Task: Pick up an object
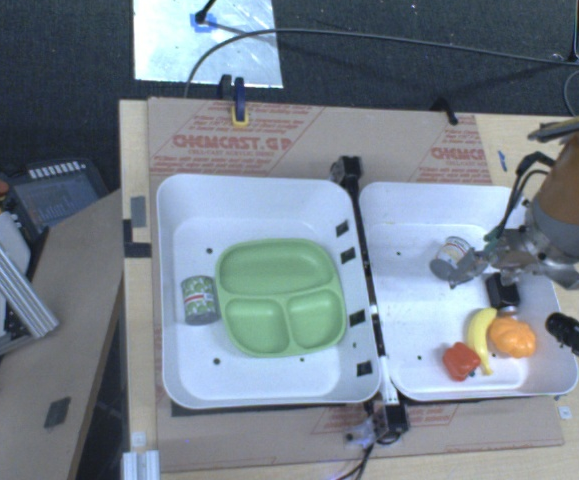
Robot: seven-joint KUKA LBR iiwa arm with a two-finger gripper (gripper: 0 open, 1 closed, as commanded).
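Camera view: the tool is hovering low in the right bin, beside a silver can; its grip state cannot be told. Banana, orange and a red item are lying nearer. Approach step is apparently running; next it is needing a secure closure and lift.

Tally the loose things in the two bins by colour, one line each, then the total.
Green: 2, the tray and the can
Yellow: 1, the banana
Orange: 1, the round fruit
Red: 1, the small piece
Silver: 1, the shiny piece by the gripper
Total: 6
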